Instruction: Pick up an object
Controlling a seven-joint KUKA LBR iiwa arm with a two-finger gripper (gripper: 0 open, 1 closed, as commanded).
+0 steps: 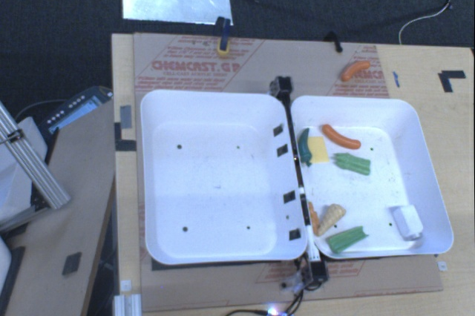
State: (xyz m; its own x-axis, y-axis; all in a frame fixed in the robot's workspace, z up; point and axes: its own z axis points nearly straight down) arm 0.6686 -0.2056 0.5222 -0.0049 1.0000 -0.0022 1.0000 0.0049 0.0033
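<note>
Two white bins sit side by side on the bench. The left bin [215, 181] has only bare floor. The right bin [427, 159] holds the objects available for picking: an orange sausage [341, 136] near the back, a yellow block [318, 150] just beside a dark green piece [304, 146] against the dividing edge, and a green ridged vegetable [352, 164] near the middle. Toward the front lie a tan cone [332, 217], a green pod [346, 238] and a white block [407, 222]. Another orange sausage [355, 70] rests on the bench behind the bins.
</note>
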